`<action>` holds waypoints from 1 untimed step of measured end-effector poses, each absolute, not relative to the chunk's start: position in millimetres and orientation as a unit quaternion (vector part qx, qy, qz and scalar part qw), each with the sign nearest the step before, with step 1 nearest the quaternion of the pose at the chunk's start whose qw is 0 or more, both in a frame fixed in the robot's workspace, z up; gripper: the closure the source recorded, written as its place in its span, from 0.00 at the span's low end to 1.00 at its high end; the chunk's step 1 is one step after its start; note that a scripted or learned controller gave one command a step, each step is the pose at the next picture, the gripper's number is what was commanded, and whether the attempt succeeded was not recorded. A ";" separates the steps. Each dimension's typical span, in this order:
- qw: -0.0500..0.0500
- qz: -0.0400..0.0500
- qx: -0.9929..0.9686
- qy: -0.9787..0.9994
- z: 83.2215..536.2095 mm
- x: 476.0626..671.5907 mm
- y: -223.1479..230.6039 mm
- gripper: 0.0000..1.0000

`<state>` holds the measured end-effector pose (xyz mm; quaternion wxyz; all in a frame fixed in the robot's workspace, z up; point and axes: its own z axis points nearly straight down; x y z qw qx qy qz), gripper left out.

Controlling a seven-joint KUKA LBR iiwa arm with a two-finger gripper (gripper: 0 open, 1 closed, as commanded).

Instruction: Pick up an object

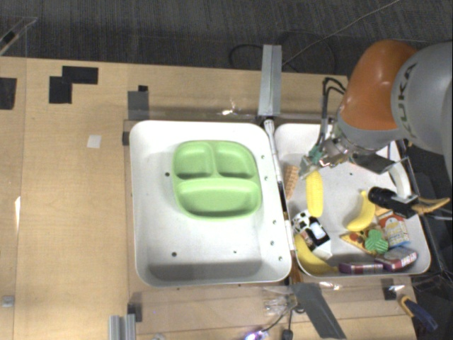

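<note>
Two white bins, fingers over banana near divider, grip state unclear

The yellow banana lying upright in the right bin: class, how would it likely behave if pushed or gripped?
The banana looks smooth and glossy, so probably a stiff toy, somewhat slippery. Its curved, rounded body may pivot or roll when nudged. It seems small, likely light.

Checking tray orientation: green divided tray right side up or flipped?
Flipped: the green divided tray in the left bin shows its compartments bulging upward, not recessed.
</note>
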<state>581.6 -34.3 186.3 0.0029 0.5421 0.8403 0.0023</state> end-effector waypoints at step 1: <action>0.002 0.001 0.665 0.747 209.4 580.5 -44.5 1.00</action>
